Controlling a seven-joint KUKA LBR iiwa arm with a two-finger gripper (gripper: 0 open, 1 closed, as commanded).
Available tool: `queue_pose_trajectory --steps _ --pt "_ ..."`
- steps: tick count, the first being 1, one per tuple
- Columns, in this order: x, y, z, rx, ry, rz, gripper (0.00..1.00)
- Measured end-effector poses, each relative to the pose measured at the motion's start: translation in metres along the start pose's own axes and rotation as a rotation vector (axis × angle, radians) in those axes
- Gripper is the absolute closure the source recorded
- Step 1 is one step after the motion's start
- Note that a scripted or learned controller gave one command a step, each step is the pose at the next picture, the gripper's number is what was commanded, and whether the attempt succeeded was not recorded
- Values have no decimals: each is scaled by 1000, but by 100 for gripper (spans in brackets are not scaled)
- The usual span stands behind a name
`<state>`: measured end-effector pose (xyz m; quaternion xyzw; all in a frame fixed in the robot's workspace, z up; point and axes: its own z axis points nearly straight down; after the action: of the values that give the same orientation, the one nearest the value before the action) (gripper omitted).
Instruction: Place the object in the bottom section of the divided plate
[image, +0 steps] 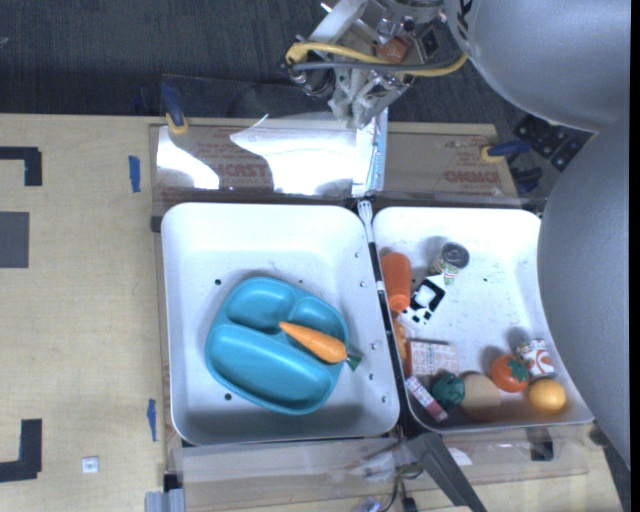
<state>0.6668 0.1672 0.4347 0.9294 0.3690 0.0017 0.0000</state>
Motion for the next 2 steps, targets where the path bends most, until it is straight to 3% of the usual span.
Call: queue_pose_trajectory --steps 1,2 --pt "1 -17 0 1 -1 197 100" --pt "2 -16 0 0 0 416 100"
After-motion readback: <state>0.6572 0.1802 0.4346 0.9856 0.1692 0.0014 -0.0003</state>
